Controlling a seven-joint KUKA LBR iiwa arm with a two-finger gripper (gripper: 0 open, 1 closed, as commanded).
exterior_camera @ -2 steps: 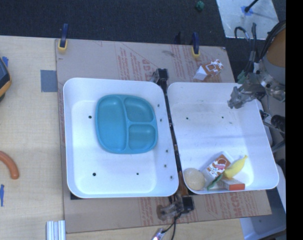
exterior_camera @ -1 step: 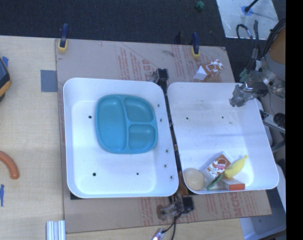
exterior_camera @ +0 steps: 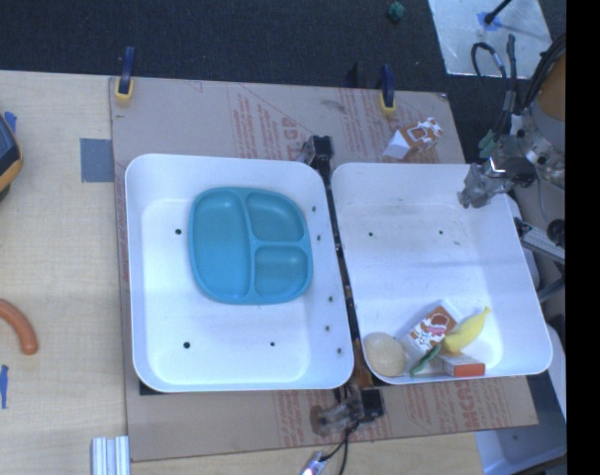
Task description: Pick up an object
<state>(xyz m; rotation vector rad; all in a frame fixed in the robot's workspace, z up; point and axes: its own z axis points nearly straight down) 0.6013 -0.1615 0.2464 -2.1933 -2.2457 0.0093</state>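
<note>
Gripper sits at the far right corner of the right bin, near the rim, up high in the view and well apart from the objects. Fingers are too small and dark to read, so I cannot tell how far open they are, and nothing shows between them. Objects to pick lie bunched in the near corner of the right bin: a round tan disc, a small red and white carton, a yellow banana and a small orange block, all touching or just beside each other, with something green poking between carton and banana. Left bin holds a blue divided plate, lying flat near its middle. Off the bins, a sausage lies on the bench at far left and a small packet rests on the cardboard beyond the right bin. Task looks barely started: no object lifted, the whole pile still resting on the bin floor. Left to do: travel across the bin to the pile, come down on one item, close, lift. Clutter there could spoil a clean grasp.
</note>
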